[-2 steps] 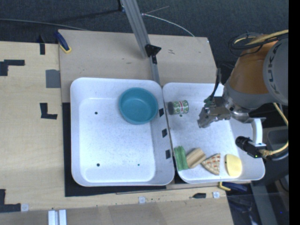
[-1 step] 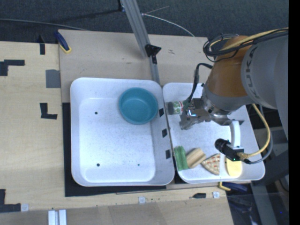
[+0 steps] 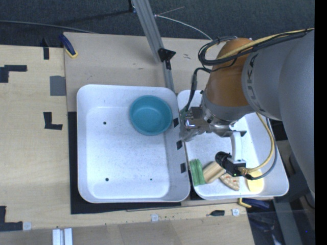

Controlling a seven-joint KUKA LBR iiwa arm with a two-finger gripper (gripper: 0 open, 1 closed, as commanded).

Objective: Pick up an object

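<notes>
- honestly, my gripper [image 3: 190, 131] hangs over the right bin [image 3: 265, 188]; how my fingers stand, i cannot tell.
- objects: green block [image 3: 195, 171] and tan block [image 3: 211, 172] at six o'clock; blue bowl [image 3: 150, 115] at nine.
- risk: they're crowded against the wall, so i could clip the rim or nudge them aside.

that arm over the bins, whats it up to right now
A grey and orange robot arm reaches in over the right bin, with its gripper low near that bin's left wall. It is trying to pick up an object, but nothing shows in its grasp. A green block, tan wooden pieces and a yellow item lie at the near end of the right bin. A blue bowl sits in the left bin.
</notes>
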